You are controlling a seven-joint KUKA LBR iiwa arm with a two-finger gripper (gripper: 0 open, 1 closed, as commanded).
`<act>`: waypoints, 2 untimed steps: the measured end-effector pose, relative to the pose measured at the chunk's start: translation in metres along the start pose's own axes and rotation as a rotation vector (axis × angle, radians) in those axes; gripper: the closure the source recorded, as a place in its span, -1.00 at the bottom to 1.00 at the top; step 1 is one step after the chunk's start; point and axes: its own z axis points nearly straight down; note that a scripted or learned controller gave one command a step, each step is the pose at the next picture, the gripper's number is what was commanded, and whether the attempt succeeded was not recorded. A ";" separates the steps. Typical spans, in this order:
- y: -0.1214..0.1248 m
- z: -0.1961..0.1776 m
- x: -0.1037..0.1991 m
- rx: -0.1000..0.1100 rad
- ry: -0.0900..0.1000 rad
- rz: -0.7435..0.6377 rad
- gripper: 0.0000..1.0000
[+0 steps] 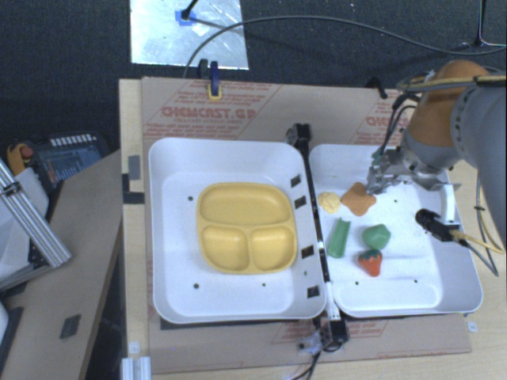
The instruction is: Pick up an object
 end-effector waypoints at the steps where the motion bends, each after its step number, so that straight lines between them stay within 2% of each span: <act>1: 0.000 -0.064 0.004 0.000 -0.001 -0.002 1.00; 2: 0.003 -0.130 0.002 -0.002 -0.001 -0.003 1.00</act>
